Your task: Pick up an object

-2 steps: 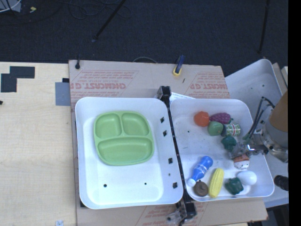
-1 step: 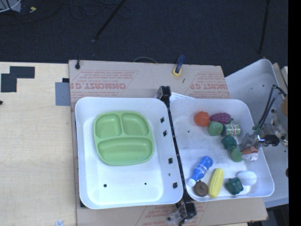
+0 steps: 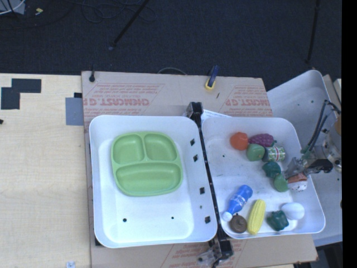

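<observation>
I am reaching my tool (image 3: 301, 172) in over the right bin's (image 3: 304, 133) right edge, its state unclear, so next I must settle on the small red-and-white object (image 3: 298, 182).

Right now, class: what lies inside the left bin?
The left bin holds a green plate with three compartments, nothing in them. The bin floor under the plate is covered, so what lies there cannot be seen.

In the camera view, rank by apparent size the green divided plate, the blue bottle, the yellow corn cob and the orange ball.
1. Green divided plate
2. Blue bottle and yellow corn cob, too alike to separate
3. Orange ball
</observation>
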`<state>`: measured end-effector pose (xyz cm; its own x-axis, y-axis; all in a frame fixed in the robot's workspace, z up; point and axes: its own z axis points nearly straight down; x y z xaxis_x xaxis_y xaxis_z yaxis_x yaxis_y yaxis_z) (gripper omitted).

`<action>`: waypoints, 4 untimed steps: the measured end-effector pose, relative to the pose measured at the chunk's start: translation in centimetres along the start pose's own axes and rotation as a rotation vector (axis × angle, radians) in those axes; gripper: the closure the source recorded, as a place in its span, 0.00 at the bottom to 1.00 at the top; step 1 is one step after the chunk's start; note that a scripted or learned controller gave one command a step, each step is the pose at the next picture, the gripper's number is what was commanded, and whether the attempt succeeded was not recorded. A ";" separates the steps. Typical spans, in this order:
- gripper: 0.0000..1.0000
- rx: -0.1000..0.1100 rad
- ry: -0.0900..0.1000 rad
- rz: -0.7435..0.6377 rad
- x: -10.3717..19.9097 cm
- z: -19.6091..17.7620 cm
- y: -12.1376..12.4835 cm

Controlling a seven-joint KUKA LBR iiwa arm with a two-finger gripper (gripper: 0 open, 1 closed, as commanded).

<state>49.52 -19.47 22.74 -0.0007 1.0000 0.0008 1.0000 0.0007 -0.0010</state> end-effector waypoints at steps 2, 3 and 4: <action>1.00 0.000 0.002 -0.004 10.5 0.0 1.2; 1.00 0.001 0.002 -0.006 16.7 -0.5 1.8; 1.00 0.002 0.001 -0.004 21.6 -1.0 2.0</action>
<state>51.46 2.10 23.81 -0.0051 1.0000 0.0023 1.0000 0.0051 -0.0028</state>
